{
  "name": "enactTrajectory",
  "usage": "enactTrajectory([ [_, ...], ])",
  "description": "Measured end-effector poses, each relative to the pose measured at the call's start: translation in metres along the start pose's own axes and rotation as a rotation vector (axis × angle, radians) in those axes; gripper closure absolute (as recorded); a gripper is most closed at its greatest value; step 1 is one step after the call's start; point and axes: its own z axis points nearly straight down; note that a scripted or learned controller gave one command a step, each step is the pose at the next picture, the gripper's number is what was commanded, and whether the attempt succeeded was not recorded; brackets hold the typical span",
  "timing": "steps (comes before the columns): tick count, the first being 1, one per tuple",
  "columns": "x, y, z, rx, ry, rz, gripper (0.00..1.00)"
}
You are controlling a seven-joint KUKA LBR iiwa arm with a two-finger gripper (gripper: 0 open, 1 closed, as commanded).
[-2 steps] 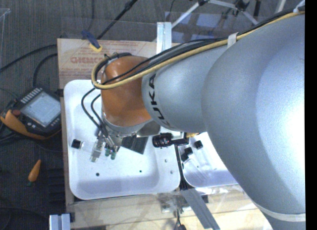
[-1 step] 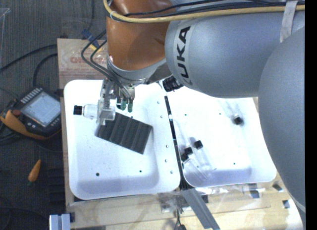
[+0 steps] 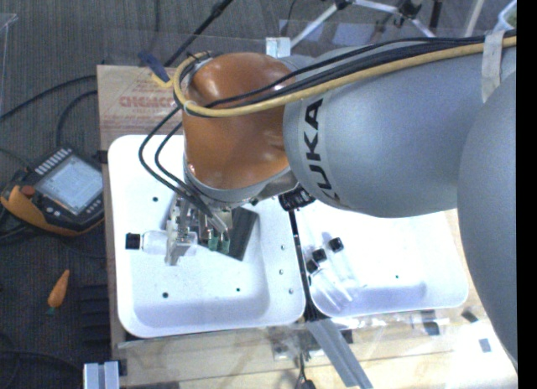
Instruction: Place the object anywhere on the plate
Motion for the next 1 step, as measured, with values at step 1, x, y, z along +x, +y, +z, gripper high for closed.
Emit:
enactTrajectory([
  [1,-0.0771,0.0048,-0.0076,0.0,-0.002,-0.088,1.0],
])
